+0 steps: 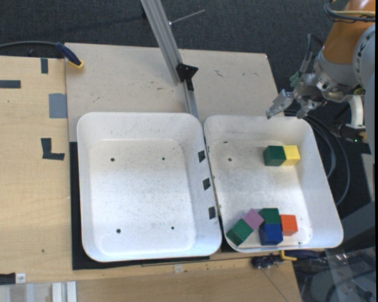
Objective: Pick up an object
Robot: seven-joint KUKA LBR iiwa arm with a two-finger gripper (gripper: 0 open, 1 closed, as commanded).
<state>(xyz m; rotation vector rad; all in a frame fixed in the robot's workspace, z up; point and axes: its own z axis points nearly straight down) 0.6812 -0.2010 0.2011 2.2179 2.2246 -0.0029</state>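
The right bin (315, 168) holds a green block (274, 155) touching a yellow block (292, 154) near its back right. At its front edge lies a cluster: a green block (240, 231), a purple block (253, 219), a dark green block (269, 216), a blue block (271, 233) and an orange block (289, 224). My gripper (282, 104) hangs above the bin's back right rim, up and to the right of the green and yellow pair, with nothing visible between its fingers.
The left bin (88, 143) sits beside the right one. A slanted metal bar (167, 36) runs from the top down to the gap between the bins. Black cables (340, 162) lie right of the right bin.
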